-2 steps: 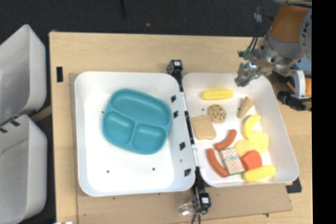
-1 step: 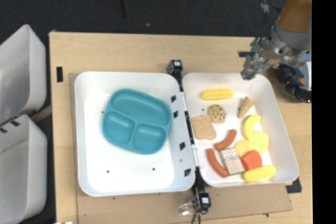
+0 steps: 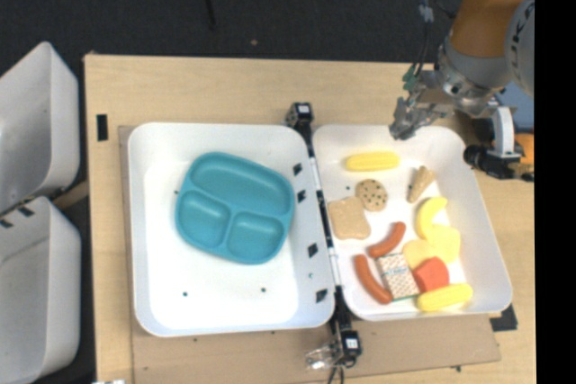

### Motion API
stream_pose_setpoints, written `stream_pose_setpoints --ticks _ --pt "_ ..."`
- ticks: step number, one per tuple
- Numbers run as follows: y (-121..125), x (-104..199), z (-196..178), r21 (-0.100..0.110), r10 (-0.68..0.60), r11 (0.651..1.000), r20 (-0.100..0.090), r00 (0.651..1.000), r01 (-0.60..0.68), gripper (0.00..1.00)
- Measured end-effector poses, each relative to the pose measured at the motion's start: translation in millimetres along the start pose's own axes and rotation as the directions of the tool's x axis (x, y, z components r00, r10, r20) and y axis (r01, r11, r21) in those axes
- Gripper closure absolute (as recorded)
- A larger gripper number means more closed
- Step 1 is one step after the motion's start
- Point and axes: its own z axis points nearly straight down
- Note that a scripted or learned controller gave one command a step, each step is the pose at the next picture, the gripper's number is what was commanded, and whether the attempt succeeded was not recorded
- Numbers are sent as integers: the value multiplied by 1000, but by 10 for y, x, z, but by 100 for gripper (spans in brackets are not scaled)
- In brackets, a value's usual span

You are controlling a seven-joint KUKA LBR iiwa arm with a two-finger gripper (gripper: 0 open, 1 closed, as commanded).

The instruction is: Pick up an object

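Wooden table [image 3: 108,193], two white bins; the right bin [image 3: 490,238] holds toy food. My fingers [image 3: 402,123] hover above its far rim, spread or closed I cannot tell. The nearest yellow corn [image 3: 372,162] looks light, stiff, slippery: grip across its middle.

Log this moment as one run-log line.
gripper: over right bin's far edge, holding nothing | nearest: yellow corn cob | blue divided plate: left bin

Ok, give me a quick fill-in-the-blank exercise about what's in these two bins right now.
1. The divided plate in the left bin is ____ in colour.
2. The round cookie lies in the ____ bin.
3. The gripper hangs over the right bin's ____ edge.

Missing words: blue; right; far
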Motion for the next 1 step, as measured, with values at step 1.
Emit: stream_pose_setpoints --ticks 1 --pt "-257 504 -16 1 0 1000 0 1000 0 100"
